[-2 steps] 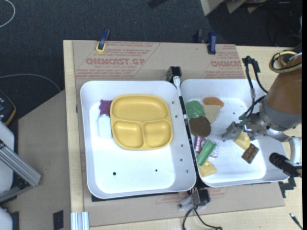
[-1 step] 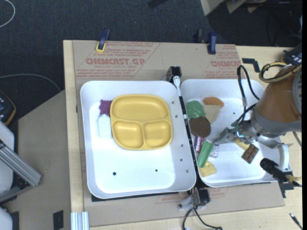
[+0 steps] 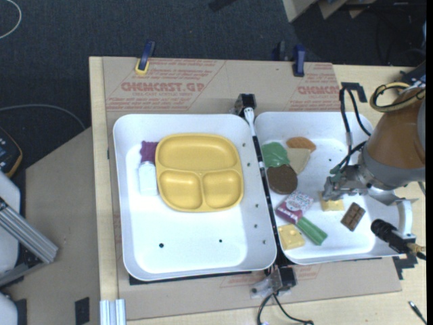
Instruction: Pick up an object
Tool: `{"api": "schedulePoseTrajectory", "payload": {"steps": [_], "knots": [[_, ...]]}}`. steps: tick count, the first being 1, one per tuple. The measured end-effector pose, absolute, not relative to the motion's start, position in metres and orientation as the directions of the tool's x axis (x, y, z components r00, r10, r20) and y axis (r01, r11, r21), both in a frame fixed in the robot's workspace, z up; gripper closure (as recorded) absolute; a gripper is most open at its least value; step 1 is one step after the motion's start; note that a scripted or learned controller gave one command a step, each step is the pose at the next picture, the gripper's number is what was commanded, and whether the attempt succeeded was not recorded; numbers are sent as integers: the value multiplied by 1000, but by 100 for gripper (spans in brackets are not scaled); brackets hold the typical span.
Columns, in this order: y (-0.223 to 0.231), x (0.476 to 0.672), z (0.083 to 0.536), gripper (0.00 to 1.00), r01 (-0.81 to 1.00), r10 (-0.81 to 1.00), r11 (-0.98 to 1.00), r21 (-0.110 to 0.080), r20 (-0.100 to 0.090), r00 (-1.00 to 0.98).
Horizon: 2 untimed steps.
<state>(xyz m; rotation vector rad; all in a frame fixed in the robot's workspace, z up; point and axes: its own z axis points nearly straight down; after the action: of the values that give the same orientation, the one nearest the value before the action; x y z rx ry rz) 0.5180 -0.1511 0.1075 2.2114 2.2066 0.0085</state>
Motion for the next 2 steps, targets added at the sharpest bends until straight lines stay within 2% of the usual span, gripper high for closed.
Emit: {"api": "schedulePoseTrajectory", "payload": {"steps": [1, 2], "knots": [[-159, 523, 168, 100, 1000, 1000, 0, 7, -3, 0], [-159, 525, 222, 100, 1000, 1000, 1, 8, -3, -1]]}}
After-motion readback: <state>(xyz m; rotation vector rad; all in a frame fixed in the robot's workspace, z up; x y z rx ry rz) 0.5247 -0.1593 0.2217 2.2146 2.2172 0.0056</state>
